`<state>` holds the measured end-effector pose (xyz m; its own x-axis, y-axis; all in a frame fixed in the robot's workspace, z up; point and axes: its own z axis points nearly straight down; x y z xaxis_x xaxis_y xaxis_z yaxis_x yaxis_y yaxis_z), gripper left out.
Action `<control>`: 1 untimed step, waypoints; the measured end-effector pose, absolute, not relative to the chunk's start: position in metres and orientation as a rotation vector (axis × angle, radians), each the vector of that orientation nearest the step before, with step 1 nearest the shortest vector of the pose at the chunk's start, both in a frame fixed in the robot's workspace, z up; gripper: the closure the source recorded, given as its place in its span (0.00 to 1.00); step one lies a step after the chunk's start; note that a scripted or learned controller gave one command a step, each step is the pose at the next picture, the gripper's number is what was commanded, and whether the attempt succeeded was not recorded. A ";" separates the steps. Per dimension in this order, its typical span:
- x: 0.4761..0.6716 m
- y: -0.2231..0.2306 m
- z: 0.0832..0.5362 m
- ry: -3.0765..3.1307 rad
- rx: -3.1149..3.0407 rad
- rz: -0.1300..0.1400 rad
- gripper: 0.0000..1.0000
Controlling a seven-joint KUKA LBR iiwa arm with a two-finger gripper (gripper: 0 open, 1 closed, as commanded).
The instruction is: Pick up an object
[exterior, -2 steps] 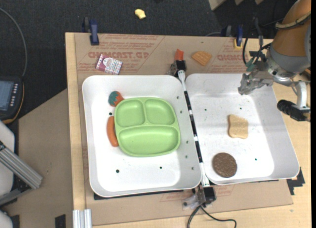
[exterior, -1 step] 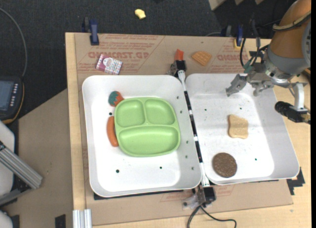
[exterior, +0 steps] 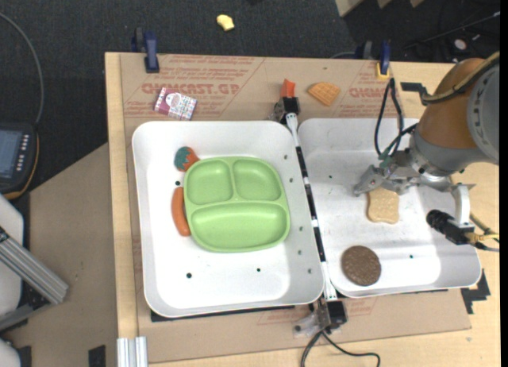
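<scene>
Bench (exterior: 238, 87), cardboard-topped, two white bins. Left bin (exterior: 159, 278): green divided plate (exterior: 236, 203), orange sausage (exterior: 179, 211) alongside. Right bin (exterior: 333, 151): gripper (exterior: 386, 183) directly over toast slice (exterior: 384, 207), finger state cannot tell; brown round cookie (exterior: 361, 265) near front edge.

A single fixed camera looks down on the bench (exterior: 127, 198) from above at a slight slant, its line of sight tipping toward twelve o'clock, where dark floor (exterior: 79, 8) shows beyond the bench's far edge. It stands far enough back to take in both white bins whole: the left bin (exterior: 159, 278) toward nine o'clock, the right bin (exterior: 333, 151) toward three o'clock, where the arm (exterior: 456, 119) enters.
</scene>
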<state>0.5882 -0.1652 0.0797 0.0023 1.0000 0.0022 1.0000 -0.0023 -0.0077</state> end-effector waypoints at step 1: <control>0.592 -0.165 0.095 -2.222 -2.225 -0.003 1.00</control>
